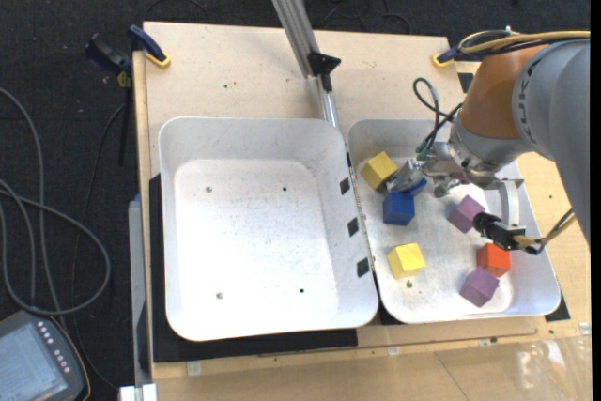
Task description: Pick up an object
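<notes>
Nearest, a purple cube sits in the right bin; the gripper meets the blue cube, finger state unclear.

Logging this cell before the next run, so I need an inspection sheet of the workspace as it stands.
Surface: pale bench bearing left bin and right bin.
Job's things: in the right bin, two yellow cubes, blue cube, two purple cubes, orange cube.
Clutter: nothing seen.
Grippers: hand just above the blue cube.
Cables: on the arm and floor.
Surroundings: dark floor, clamps, metal pole.
</notes>
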Tool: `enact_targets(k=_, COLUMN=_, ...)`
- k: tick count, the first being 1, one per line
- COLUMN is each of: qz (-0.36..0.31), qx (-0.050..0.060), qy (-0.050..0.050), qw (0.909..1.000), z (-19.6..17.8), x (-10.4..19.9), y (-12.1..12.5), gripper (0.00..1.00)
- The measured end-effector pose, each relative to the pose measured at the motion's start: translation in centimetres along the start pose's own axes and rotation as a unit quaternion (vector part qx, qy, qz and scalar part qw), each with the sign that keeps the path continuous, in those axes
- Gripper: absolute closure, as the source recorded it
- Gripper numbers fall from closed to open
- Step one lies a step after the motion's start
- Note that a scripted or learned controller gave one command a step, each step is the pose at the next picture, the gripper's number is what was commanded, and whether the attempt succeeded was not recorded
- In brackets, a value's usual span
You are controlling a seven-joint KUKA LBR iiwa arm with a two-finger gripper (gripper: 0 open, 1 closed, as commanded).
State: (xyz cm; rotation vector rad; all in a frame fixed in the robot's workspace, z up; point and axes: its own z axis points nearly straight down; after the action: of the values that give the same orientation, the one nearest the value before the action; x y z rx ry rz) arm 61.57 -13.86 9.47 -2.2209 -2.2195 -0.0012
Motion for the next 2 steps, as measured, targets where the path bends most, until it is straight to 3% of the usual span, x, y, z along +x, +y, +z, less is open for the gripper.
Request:
enact_targets(k=1, qz=0.0, qx=-0.002, qy=-0.001, qw=1.0, z=-1.2, x=0.0, y=0.1, gripper=1.0)
enact_targets(k=2, qz=-0.002, qx=-0.004, qy=-0.002, qw=1.0, z=-6.7, x=0.2, y=1.2, gripper=1.0)
